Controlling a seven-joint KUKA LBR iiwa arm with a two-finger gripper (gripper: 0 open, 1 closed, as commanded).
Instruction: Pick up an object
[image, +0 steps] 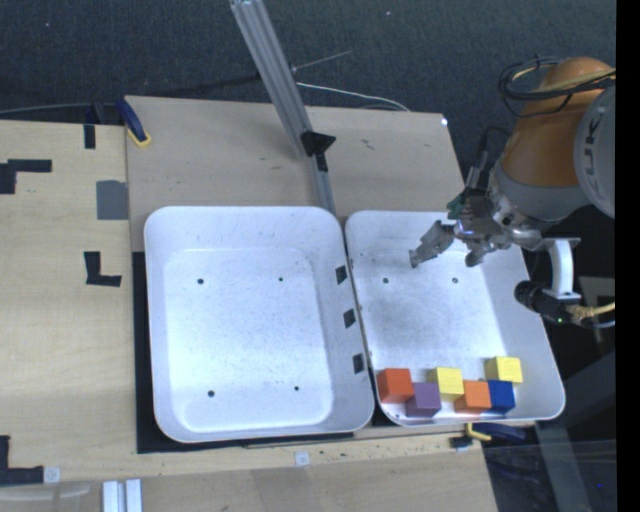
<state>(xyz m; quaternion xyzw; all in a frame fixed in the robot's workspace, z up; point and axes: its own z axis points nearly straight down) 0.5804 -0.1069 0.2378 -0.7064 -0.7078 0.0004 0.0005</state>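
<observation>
I see pincer (452, 248) spread open, empty, over right bin (520, 300) far end; blocks (448, 390) clustered near rim, well apart; must reposition.

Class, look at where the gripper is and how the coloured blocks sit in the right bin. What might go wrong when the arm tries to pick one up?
1. The small coloured blocks sit packed together, touching, so the fingers may not fit around one alone, or may nudge its neighbours.
2. They lie against the near rim of the right white bin, so the two-finger gripper could strike the wall.
3. The gripper hangs over the bin's far end, well away from them.
</observation>
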